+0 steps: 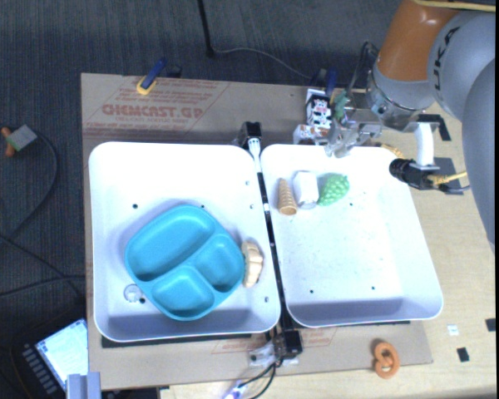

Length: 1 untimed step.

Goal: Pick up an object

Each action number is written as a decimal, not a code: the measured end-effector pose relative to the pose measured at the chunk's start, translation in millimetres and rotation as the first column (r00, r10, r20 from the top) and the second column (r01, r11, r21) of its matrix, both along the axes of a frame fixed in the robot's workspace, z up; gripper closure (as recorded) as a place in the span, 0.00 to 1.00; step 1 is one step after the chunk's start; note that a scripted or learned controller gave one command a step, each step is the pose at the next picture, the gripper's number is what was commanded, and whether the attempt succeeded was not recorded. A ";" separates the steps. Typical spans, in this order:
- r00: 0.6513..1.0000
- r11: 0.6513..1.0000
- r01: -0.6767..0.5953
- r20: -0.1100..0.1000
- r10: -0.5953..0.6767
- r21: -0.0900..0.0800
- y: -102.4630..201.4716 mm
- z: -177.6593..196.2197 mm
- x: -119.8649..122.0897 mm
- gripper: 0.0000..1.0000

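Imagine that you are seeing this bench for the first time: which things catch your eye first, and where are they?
The large blue plastic divided plate in the left white bin stands out first. Next comes the grey arm with its orange band, reaching in from the right, its gripper above the far edge of the right white bin. Just below it lie a green bumpy toy and a tan cone-shaped toy.

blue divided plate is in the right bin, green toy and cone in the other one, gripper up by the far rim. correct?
Wrong on the bins: the camera view shows the blue divided plate in the left bin, and the green toy and cone in the right bin. The gripper is by the far rim.
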<state>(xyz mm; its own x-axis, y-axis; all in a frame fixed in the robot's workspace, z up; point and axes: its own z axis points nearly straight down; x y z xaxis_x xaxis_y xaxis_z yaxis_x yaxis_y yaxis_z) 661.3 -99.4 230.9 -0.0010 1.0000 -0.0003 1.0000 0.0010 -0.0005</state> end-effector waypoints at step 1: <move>1.000 1.000 -0.001 0.001 0.001 0.001 77.9 16.6 7.1 1.00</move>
